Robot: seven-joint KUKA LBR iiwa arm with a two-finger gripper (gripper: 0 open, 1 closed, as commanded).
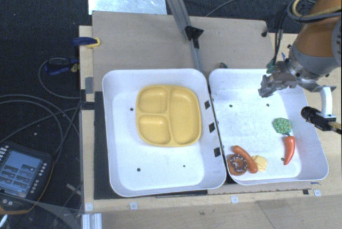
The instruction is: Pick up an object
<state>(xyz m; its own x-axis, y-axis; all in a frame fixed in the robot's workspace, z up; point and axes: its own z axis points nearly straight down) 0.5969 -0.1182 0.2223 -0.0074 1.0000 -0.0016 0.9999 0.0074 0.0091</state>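
Yellow divided plate [169, 115] in left bin [120, 169]; carrot [289, 149], sausage [245, 158] and doughnut [236, 164] near right bin's [240, 94] front; end effector [269, 86] above its far side.

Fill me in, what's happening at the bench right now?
The arm's gripper hangs over the back of the right bin, holding nothing that I can see. Toy food lies near that bin's front: a carrot, a hot dog and a donut. A yellow divided plate sits in the left bin.
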